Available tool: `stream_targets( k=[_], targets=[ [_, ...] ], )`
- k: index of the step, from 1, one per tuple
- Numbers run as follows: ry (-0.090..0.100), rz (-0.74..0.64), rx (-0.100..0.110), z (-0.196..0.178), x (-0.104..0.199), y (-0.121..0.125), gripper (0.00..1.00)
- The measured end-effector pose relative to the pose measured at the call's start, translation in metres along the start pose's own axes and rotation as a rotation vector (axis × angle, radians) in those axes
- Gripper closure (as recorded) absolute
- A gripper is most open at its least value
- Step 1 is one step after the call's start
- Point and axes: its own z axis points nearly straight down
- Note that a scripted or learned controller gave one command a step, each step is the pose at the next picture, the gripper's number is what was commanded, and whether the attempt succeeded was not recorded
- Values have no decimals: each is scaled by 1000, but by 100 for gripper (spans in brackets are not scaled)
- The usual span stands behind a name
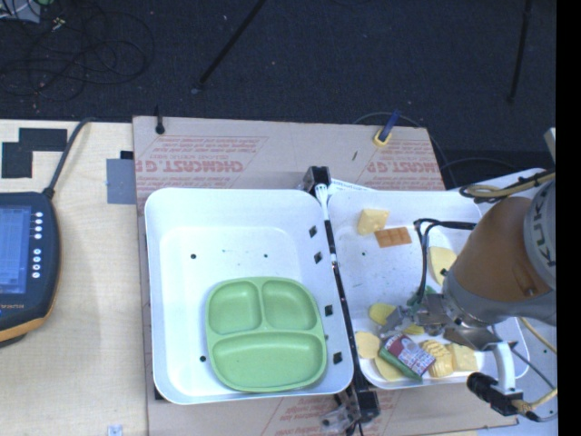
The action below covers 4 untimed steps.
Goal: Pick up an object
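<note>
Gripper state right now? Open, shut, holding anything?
Gripper: low in the right bin, among the pile of small items near the bin's front. Whether it grips anything cannot be told from the camera view.

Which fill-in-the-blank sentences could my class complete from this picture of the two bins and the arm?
1. The green divided plate lies in the ____ bin.
2. The divided plate has ____ compartments.
3. The pincer is low over the ____ bin, among the small food pieces.
4. The band above the arm's wrist is ____.

Missing words: left; three; right; orange
</note>
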Motion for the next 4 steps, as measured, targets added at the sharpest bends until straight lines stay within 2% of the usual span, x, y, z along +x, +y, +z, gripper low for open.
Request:
stream_targets(
  k=[1, 2, 3, 4],
  targets=[
    [-2, -5, 0, 1, 50, 66, 0],
    [-1, 2, 1, 1, 40, 39, 0],
    [4, 2, 4, -10, 41, 41, 100],
    [-2, -6, -6, -103, 97, 98, 100]
  ],
)
